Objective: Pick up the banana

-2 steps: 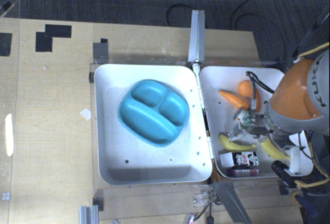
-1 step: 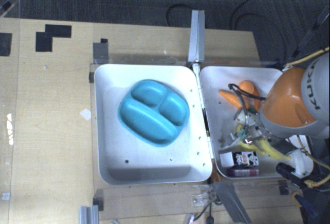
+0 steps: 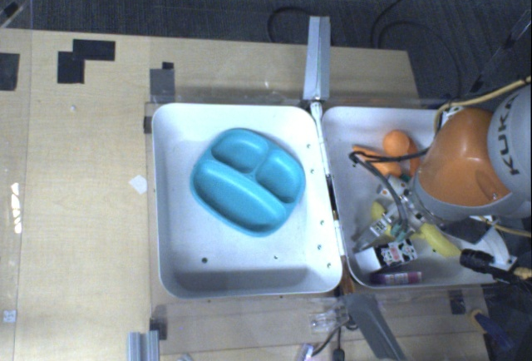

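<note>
- Arm (image 3: 490,155): enters at 3 o'clock of the frame. Casing smooth, rounded, light grey.
- Black lettering on the grey casing at the 3 o'clock edge; "KU" legible, remainder cut off.
- Orange band (image 3: 461,158): glossy, dome-shaped, sits at 9 o'clock of the grey casing.
- Grey collar ring below the orange band, toward 6 o'clock.
- Yellow cable runs over the top of the arm at about 1 o'clock; thin black cables beside it.
- Gripper (image 3: 391,222): small metallic assembly at 8 o'clock of the orange band; silver parts, thin dark wires, a small white-and-black block at its lower end. Detail too fine to resolve further.
</note>
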### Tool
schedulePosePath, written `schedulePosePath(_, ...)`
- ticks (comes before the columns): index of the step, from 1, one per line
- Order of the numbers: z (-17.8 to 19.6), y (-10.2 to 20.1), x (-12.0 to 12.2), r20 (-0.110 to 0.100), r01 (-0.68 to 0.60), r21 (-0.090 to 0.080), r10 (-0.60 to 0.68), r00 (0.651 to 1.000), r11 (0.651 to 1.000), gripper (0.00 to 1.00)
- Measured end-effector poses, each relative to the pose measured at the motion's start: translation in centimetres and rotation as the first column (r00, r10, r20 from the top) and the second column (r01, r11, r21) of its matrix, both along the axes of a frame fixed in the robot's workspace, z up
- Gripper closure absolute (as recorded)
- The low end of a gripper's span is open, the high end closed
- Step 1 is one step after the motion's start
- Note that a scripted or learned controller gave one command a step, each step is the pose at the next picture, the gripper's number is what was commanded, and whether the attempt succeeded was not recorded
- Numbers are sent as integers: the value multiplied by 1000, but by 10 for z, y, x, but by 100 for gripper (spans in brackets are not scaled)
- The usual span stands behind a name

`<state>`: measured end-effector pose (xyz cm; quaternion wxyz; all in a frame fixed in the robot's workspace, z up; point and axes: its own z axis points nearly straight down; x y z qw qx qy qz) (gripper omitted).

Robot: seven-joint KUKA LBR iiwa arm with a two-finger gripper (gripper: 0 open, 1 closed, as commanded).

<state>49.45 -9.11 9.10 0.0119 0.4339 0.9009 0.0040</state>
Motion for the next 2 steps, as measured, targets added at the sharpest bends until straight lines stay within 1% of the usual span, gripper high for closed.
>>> schedulePosePath(1,11,2,2,2,-2,3,2,1000,1000,100)
schedulePosePath(2,142,28,-1,-17,256,4,-256,967,967,100)
